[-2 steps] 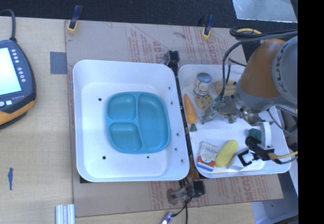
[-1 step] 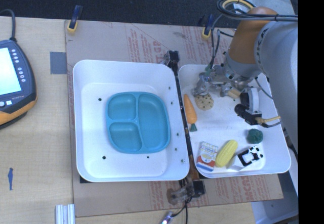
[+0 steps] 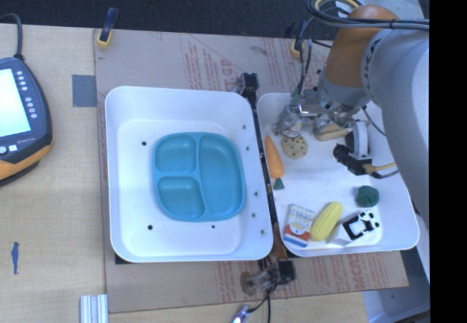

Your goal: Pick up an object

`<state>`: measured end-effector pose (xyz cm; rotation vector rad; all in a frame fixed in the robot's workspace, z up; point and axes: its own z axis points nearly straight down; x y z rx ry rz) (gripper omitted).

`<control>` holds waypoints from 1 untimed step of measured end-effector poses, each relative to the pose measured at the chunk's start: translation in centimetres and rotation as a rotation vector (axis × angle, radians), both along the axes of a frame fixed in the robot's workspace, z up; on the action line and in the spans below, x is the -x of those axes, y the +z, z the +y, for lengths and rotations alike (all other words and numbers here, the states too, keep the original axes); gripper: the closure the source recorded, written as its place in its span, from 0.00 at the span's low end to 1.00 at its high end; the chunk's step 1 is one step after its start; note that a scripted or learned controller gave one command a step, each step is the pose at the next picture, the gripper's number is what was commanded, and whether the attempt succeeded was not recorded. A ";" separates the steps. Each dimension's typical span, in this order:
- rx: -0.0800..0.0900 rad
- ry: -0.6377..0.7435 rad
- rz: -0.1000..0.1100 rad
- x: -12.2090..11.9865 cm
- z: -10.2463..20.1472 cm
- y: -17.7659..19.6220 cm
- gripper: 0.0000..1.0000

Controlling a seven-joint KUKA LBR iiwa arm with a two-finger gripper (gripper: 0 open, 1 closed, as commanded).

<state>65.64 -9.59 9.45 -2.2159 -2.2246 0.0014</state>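
camera view, my pincer [image 3: 292, 122] low over cookie [image 3: 294, 145] in right bin [image 3: 398, 234], can't tell its opening, carrot [image 3: 273, 157] beside

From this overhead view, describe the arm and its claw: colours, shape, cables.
The arm is a thick, rounded, light grey body with an orange band above the wrist. Black and yellow cables loop over that band. The claw is a small cluster of silver metal parts with thin wires running to it, and a black fitting sits beside it.
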 end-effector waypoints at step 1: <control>0.000 0.000 0.002 0.0 0.1 -0.2 0.00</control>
